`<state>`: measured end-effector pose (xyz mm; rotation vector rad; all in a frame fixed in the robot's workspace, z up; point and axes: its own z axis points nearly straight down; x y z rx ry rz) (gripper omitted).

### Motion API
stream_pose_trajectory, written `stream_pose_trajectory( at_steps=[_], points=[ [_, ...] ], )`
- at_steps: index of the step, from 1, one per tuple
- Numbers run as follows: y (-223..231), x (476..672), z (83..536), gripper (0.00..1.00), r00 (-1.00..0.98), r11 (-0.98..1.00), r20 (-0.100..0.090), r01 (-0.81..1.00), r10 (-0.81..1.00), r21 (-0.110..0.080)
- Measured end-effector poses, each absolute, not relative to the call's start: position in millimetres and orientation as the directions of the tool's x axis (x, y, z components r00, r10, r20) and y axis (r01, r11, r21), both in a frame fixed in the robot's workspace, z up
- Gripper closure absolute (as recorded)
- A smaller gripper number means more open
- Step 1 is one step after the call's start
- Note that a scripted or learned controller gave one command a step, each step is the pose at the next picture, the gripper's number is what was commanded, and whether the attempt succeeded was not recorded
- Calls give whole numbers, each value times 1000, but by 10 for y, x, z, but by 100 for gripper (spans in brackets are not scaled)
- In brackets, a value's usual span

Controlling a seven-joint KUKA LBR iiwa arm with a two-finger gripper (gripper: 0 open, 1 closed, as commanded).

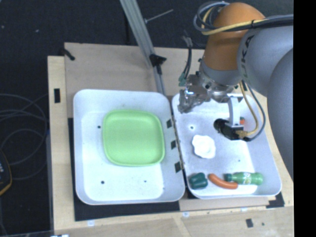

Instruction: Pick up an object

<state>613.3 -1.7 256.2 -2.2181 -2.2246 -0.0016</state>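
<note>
Here we see four small things lying in the right bin (256, 154), any of which could be the one to pick up. We take the white lump (203, 146) near the middle of that bin as our landmark. Below the white lump and a little to its left, in the bin's near left corner, sits a dark green block (198, 180). Just to the right of that block, and still below the lump, lies an orange carrot-shaped piece (222, 181), and touching the carrot's right end is a green bottle (244, 178) lying on its side along the bin's near wall. Above the white lump and slightly left of it, the gripper (187, 102) hangs over the far left corner of the same bin, well apart from the lump; we cannot tell how far its fingers are spread, and we see nothing held between them. To the right of the lump, a black part with a cable (228, 129) hangs from the wrist over the bin floor. Up and to the right of the lump rises the arm (266, 58) with its orange band. Left of the lump, across the two touching walls, the left bin (89, 181) holds a pale green plate (133, 137) lying flat in its middle.
</note>
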Motion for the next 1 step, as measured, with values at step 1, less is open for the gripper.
stream_pose_trajectory(
  at_steps=[1],
  points=[
    [490,6343,2591,100,-3,3,1,1000,1000,0]
  ],
)
